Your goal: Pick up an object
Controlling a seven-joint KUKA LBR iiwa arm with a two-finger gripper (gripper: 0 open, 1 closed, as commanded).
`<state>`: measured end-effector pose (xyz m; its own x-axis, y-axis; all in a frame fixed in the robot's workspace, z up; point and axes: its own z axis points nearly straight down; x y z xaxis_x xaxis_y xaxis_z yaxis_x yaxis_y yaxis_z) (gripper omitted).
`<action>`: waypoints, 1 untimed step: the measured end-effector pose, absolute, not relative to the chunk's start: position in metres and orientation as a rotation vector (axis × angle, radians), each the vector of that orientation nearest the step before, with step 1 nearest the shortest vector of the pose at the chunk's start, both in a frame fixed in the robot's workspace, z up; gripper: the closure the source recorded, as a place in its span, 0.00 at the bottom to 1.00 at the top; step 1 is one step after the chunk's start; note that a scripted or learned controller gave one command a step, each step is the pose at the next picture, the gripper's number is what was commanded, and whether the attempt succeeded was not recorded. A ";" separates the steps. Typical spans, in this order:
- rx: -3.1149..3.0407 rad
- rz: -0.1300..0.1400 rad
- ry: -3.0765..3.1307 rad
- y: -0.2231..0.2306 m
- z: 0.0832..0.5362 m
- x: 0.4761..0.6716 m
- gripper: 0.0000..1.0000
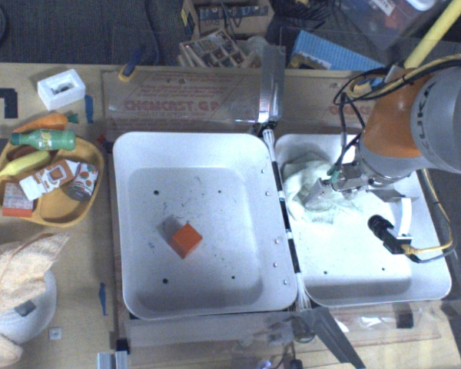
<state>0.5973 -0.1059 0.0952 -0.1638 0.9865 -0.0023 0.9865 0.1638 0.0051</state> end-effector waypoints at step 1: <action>1.856 0.008 2.519 -0.099 0.091 0.625 0.00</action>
<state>0.6248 -0.0987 0.0910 -0.2961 0.9551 -0.0074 0.9551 0.2961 0.0115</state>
